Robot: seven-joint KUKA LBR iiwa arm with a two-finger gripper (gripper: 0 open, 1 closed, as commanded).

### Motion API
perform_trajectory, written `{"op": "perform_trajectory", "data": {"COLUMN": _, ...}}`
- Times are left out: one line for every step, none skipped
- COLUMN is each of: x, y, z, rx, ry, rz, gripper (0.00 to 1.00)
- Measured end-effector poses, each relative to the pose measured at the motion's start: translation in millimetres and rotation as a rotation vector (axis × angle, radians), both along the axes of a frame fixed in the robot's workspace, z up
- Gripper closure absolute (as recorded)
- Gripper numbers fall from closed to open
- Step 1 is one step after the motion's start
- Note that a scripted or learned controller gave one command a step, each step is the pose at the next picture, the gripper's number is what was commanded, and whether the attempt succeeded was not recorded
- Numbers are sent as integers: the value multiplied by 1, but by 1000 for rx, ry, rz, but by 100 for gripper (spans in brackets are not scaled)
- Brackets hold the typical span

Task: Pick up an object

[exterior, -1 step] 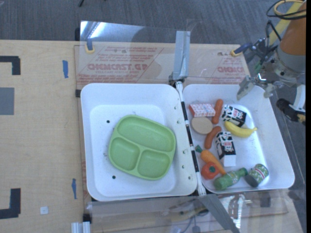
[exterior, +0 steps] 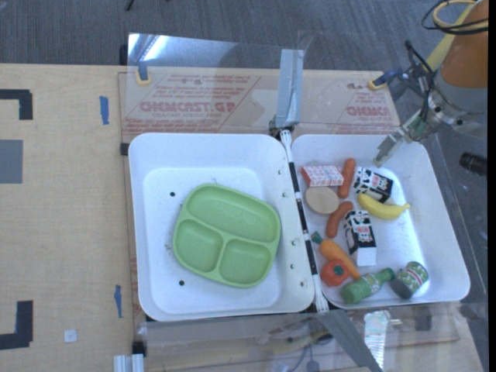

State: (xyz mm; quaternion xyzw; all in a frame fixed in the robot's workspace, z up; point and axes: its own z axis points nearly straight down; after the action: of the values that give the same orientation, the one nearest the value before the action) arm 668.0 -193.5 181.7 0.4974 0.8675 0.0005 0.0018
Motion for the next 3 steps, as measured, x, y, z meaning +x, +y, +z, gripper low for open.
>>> {"op": "perform_trajectory", "data": {"x": 0, "y": 62, "z": -81, "rx": -2, "ry": 0, "rz": -62, "gripper": 0}}
{"op": "perform_trajectory", "data": {"x": 3, "y": 63, "z": -72, "rx": -3, "ry": -10, "rz": -60, "gripper": 100}}
{"op": "perform_trajectory", "data": {"x": 2, "y": 64, "z": -73, "rx": -1, "ry": -4, "rz": -60, "gripper": 0}}
